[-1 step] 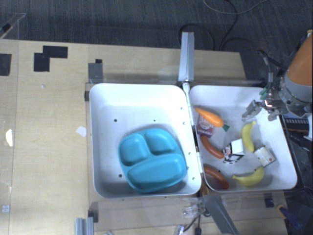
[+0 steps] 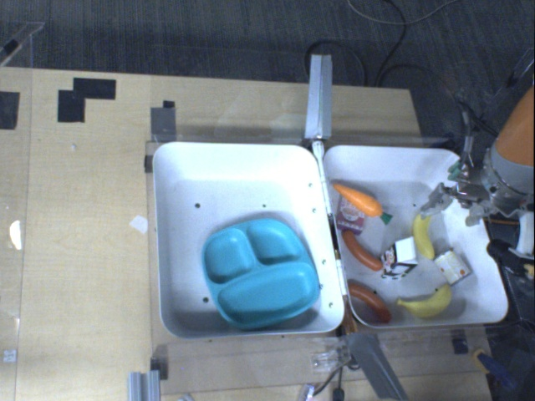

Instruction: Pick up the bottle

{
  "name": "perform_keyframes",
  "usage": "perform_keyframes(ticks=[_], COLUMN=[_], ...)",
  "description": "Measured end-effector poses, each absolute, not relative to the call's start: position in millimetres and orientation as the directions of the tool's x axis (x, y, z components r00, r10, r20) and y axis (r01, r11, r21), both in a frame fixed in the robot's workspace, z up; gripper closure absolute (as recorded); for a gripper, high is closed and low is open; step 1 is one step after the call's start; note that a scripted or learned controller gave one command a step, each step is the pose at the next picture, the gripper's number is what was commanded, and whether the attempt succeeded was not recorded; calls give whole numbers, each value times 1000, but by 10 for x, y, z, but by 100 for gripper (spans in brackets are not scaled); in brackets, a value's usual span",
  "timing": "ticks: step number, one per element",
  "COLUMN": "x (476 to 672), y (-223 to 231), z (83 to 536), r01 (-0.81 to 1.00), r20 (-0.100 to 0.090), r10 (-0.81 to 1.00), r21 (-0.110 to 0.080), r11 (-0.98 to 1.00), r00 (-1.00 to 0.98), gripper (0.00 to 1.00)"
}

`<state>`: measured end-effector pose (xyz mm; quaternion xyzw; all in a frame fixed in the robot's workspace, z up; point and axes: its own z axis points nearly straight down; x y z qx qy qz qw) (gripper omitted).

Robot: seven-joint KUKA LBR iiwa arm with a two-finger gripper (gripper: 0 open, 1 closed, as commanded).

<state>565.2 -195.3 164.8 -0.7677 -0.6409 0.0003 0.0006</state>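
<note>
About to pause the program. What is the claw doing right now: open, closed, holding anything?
Claw: hovering over the right bin's far right side, nothing seen in it; open or closed cannot be told.

arm (image 2: 517,153) cut off at right edge, small white item (image 2: 402,255) too small to identify

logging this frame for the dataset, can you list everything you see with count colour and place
bins: 2, white, side by side on the bench
tray: 1, blue, three compartments, left bin
carrot: 1, orange, right bin, far left part
packet: 1, pink-red, just under the carrot
sausages: 2, red-brown, right bin, left side and near corner
bananas: 2, yellow, right bin, middle and near edge
small white items: 2, right bin, beside the bananas; which is the bottle is unclear
cable: 1, thin, on the dark floor
tool: 1, grey, over the right bin's right edge
</note>
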Motion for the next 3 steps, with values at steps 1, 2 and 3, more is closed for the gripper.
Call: perform_keyframes(ticks=[1, 2, 3], x=[6137, 6704, 6718], y=[-1709, -1289, -812], z=[1202, 1281, 863], r01=[982, 971, 997], r20=[0, 0, 0], r10=[982, 971, 997], r21=[-1, 2, 7], r11=[-190, -239, -79], r00=[190, 239, 79], gripper=[0, 0, 0])
